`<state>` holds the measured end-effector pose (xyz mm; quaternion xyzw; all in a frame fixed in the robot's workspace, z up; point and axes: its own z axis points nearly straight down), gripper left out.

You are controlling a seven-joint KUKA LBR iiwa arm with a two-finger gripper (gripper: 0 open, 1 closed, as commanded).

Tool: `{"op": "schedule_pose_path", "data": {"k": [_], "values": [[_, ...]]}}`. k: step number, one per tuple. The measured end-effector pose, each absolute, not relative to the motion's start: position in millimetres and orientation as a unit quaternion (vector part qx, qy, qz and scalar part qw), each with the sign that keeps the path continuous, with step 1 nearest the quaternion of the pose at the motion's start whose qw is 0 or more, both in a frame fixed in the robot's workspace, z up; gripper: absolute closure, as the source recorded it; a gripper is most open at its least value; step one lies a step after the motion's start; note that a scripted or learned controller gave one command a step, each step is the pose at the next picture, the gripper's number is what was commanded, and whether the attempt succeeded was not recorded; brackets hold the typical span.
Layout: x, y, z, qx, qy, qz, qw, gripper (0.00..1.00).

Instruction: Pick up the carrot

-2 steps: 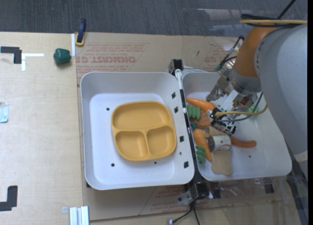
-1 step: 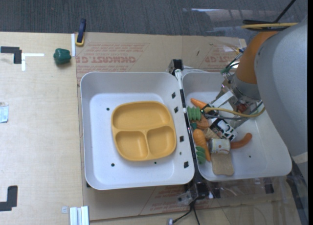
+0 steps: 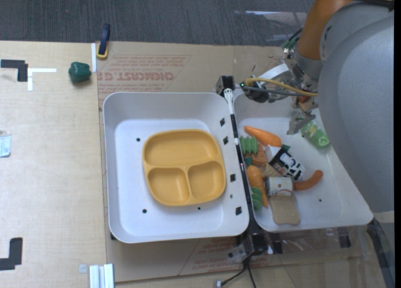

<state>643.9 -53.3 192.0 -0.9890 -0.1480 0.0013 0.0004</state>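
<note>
Far left of the gripper, a small dark green rounded object (image 3: 79,72) sits on the bare wooden bench (image 3: 44,174), outside both bins. Left of the gripper, the left shallow white plastic bin (image 3: 119,211) holds a yellow three-compartment plastic plate (image 3: 184,167), lying flat near the bin's middle.

Right shallow white plastic bin (image 3: 351,205): the long orange toy carrot (image 3: 263,136) lies tilted just below-left of the gripper, apart from it, near the divider between bins. Below the carrot, a heap: green ridged toy piece (image 3: 250,148), a second orange-and-green veggie piece (image 3: 255,180), a black-and-white toy item (image 3: 286,163), a small cream block (image 3: 279,186), a tan bread-slice toy (image 3: 286,211), a reddish-orange sausage-shaped toy (image 3: 308,181). A light green toy chunk (image 3: 315,135) lies just right of the gripper, close to it.

Grey arm with orange band (image 3: 351,61) comes in from the right edge, its big grey body covering the bin's right side, wrist angled down-left. Metal two-finger gripper (image 3: 299,121) hangs over the bin's upper part, tip low near the floor; the fingers look close together, narrow, nothing between them. Carrot not held.
</note>
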Motion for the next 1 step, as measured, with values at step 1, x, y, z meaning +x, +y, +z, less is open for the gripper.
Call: {"op": "schedule_pose_path", "data": {"k": [1], "values": [[579.6, -45.5, 190.7, -0.995, -0.104, 0.003, 0.001, 0.0]]}}
